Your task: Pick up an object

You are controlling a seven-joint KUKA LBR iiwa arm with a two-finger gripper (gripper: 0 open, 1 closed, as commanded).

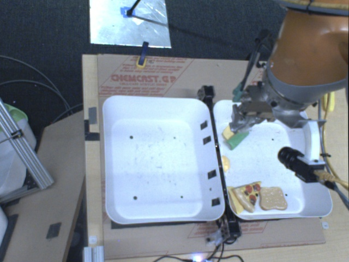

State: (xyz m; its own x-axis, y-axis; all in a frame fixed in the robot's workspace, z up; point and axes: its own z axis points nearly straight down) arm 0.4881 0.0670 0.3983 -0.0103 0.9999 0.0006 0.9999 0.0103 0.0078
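Note:
My gripper (236, 125) hangs low over the upper left part of the right bin (311, 206), reaching in from the right under the orange-banded wrist. Directly beneath its tip lies a green block (238, 141) with a yellow wedge (227, 132) touching its left side. The tip meets the top of the green block, and the contact itself is hidden. A pizza slice (246, 196) and a slice of toast (272, 198) lie side by side at the bin's front edge. A small yellow piece (225, 163) rests against the bin's left wall.
The left bin (114, 201) sits beside the right one, split from it by a black divider with clips (210, 141). A black cylindrical part (294, 161) juts over the right bin's right side. A metal frame stands at the far left.

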